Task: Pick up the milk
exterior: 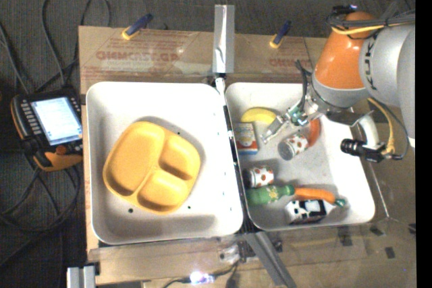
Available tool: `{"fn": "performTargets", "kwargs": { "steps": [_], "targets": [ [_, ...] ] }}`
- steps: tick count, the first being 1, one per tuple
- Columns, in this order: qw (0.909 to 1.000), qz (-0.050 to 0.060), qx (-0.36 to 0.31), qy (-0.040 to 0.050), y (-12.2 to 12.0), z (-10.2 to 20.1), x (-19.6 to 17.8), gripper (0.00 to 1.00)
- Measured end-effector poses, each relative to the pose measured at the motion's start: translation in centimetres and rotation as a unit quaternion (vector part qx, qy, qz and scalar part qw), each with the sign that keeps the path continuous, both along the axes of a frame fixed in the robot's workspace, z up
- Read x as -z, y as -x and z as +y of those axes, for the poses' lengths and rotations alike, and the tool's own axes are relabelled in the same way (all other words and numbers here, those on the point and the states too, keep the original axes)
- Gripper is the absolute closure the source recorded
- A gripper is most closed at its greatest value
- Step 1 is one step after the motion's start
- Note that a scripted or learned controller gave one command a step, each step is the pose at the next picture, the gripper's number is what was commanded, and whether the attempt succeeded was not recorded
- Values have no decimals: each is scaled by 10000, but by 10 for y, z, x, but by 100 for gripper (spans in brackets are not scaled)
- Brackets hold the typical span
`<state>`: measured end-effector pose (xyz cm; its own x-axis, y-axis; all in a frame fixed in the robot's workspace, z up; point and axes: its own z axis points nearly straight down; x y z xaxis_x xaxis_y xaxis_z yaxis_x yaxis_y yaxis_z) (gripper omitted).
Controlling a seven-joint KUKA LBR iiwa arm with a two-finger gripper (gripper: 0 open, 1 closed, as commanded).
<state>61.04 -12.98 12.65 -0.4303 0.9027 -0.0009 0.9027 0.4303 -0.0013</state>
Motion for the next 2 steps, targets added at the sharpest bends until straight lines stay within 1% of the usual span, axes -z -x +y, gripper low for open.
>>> {"fn": "performTargets", "kwargs": {
  "steps": [1, 2],
  "targets": [
    [9990, -11, -452, -2, -11, -23, -79, 0],
    [9845, -13, -1753, 2, 35, -56, 34, 0]
  ]
}}
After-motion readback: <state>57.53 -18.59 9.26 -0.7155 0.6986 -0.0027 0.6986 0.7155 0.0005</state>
